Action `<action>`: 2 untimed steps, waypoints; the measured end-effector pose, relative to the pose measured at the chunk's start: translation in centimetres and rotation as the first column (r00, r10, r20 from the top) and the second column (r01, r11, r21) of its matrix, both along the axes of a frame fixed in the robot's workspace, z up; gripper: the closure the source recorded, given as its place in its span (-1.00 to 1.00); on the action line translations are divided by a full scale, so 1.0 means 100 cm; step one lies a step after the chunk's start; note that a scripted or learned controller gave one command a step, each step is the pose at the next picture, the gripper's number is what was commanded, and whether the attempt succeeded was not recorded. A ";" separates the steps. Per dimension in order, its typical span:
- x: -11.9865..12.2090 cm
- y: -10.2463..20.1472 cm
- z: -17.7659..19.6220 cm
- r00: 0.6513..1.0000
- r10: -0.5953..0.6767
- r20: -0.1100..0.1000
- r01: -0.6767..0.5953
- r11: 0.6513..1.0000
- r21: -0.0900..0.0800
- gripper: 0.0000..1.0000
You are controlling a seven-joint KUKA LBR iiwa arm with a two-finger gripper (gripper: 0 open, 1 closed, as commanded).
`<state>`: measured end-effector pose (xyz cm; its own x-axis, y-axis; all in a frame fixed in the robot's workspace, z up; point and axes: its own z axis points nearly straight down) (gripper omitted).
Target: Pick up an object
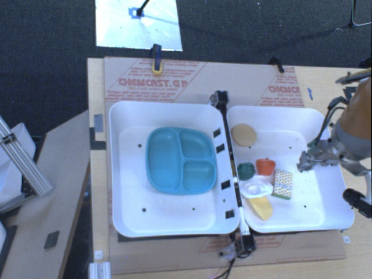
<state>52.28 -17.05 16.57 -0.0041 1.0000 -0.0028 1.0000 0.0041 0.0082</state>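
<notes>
In the right bin (308, 214) lie several small items: a tan round disc (244, 135), a dark green piece (246, 170), an orange-red piece (265, 167), a white piece (256, 188), a yellow wedge (261, 207) and a patterned small box (283, 184). My gripper (306, 161) hangs over the right part of that bin, to the right of the patterned box and apart from it. Nothing shows between its fingers.
The left bin (131, 214) holds a blue divided plate (180, 160). A black divider with clips (226, 161) runs between the bins. The arm (351, 132) reaches in from the right edge. The bins sit on a cardboard sheet (174, 77).
</notes>
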 end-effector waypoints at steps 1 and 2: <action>0.008 0.006 0.048 1.000 0.001 -0.001 -0.001 1.000 0.001 1.00; 0.011 0.015 0.098 1.000 0.002 -0.001 -0.002 1.000 0.001 1.00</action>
